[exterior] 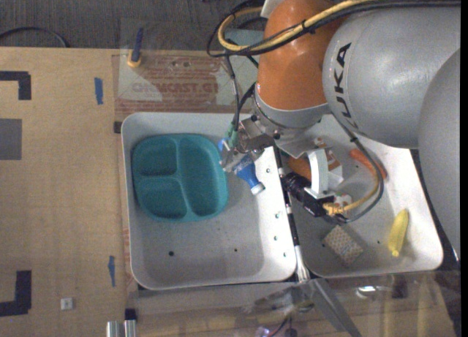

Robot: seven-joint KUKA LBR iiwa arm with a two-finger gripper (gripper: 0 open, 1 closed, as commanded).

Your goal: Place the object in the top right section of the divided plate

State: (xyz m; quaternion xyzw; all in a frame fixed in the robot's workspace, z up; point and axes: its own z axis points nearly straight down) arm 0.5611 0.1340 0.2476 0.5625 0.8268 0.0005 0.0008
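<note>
Object for this task looks to be the small blue-and-white plastic piece (250, 178), sitting just off the right edge of the teal divided plate (179, 176), w/ the jaws (235, 154) right at it. It seems to be pinched at its upper end, lower blue end poking out down-right, but the wrist blocks the contact pt, so whether the jaws are clamped on it or just touching I can't tell.

Step in hand, my read: carry to the plate's top right section. To do it well: confirm the piece lifts clear of the bin floor before moving left; keep it above the plate rim and the raised dividers; centre over the section, lower, then release. The piece is small and prob. light, smooth plastic, so it could slip or roll on release; let go low, not from height.

Plate: rounded-corner moulded plastic, matte teal, three shallow compartments split by soft ridges. It lies in the left white bin (197, 266), smooth, shallow, w/ a few dark dots on the floor. Right white bin (424, 248) holds a yellow banana-shaped item (398, 232) and a speckled tan sponge-like block (343, 245). Desk (58, 197) is pale wood-look board w/ blue tape marks.
</note>
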